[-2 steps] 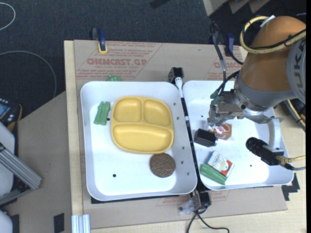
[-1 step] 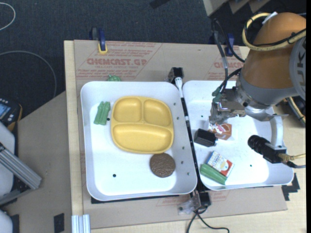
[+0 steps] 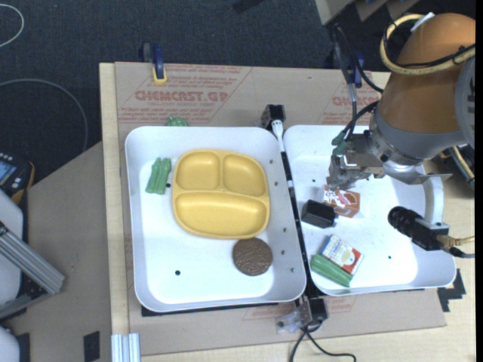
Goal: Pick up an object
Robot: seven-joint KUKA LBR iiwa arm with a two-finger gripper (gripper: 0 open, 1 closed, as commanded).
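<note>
Green box (image 3: 337,262) at 5 o'clock, untouched. Hand (image 3: 337,183) over red packet (image 3: 343,200) at 3 o'clock; grip state: can't tell. Packet looks light, crinkly, slippery; pinch its edges.

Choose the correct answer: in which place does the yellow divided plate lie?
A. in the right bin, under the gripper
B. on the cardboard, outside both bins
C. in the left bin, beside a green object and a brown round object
C: the yellow divided plate lies in the left bin, with the green object to its left and the brown round object below it in the view.
</note>
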